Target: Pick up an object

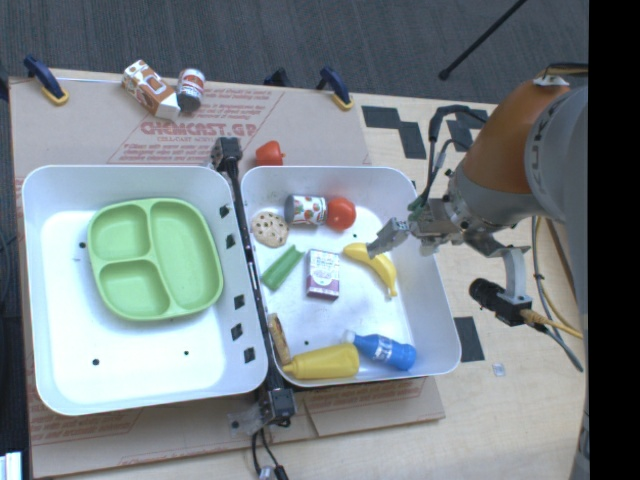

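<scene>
The banana point(374, 265) lies in the right bin point(428, 313), toward its right wall, one end just beside the gripper point(388, 236). It is judged the likeliest target, being the nearest object. For a sound pick, the fingers should be centred across the narrow width of the fruit, not along its curve, and lowered fully before closing — a grasp at the tapered end is likely to slip.

The jaws are seen slightly apart, with nothing between them; contact with the banana cannot be confirmed.

A small carton point(323, 274) sits just left of the banana, a red tomato point(341, 213) above it, a blue bottle point(385, 350) below. The left bin point(55, 358) carries a green divided plate point(155, 258) — well apart from the work.
</scene>
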Controlling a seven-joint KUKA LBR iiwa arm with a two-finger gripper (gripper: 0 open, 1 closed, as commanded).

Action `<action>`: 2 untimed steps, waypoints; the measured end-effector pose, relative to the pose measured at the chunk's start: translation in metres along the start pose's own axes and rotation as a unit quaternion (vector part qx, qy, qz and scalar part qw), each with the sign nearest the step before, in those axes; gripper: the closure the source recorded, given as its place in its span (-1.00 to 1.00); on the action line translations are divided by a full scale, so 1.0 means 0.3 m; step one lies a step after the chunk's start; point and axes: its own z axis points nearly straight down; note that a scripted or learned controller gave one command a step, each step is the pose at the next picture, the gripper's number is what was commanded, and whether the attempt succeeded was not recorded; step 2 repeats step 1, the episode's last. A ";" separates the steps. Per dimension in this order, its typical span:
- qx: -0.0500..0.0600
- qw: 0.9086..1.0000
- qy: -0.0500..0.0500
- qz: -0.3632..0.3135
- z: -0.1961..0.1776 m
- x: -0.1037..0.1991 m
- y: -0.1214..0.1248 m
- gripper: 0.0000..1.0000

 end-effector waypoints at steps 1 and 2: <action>0.002 1.000 0.001 0.000 0.335 0.065 -0.180 -1.00; 0.002 1.000 0.001 0.000 0.335 0.065 -0.180 -1.00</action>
